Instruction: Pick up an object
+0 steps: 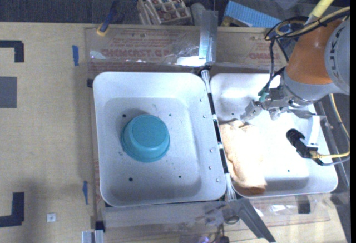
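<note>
Seen reaching in from the right of the frame over the right-hand bin [311, 180], gripper [248, 115] lowered beside the upper end of a tan cloth [245, 155] lying along that bin's left wall; grip on the cloth impossible to tell. Left in the left-hand bin [108, 89], lower centre-left: an upturned teal bowl [146, 137]
</note>
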Motion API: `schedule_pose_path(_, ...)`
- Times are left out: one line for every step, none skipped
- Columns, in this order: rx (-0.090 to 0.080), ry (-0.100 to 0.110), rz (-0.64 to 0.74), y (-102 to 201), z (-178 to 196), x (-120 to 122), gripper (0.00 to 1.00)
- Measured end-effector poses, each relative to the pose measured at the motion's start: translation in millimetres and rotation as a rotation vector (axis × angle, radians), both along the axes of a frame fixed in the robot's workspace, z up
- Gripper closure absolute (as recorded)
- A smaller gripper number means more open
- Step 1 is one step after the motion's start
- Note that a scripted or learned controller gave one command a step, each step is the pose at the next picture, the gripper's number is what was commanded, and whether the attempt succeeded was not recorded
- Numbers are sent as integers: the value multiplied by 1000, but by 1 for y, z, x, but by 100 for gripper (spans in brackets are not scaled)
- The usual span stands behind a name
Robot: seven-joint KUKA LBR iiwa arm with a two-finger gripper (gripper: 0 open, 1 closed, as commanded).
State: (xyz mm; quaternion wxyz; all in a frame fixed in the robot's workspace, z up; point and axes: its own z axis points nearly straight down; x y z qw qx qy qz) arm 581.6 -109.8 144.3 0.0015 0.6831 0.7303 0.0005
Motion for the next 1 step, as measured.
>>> schedule_pose_path(1, -5, 49, 12, -55, 9, 0)
